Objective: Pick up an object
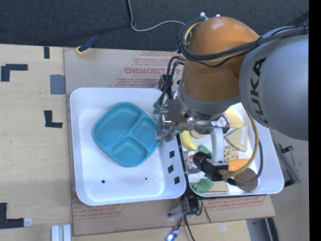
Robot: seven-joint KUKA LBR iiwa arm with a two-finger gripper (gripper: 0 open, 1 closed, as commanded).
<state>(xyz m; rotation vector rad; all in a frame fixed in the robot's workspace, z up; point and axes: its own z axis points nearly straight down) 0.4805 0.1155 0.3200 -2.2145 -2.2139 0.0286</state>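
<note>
My arm reaches over the right bin [273,177], and its orange-banded wrist hides much of that bin. The gripper [199,130] hangs below the wrist, just above the bin's left part, close to a yellow banana [187,140]. Around it lie toy foods: a pale cheese wedge [239,137], a dotted cracker [230,152], an orange carrot piece [238,164], a brown round cookie [245,176], a green leafy piece [203,186] and a yellow piece [233,117]. I see nothing clearly between the fingers.
A blue divided plate [126,133] lies in the left bin [90,185], tilted toward the shared bin wall. Both bins stand on brown cardboard [115,67]. A thin cable [150,26] runs across the dark floor behind.
</note>
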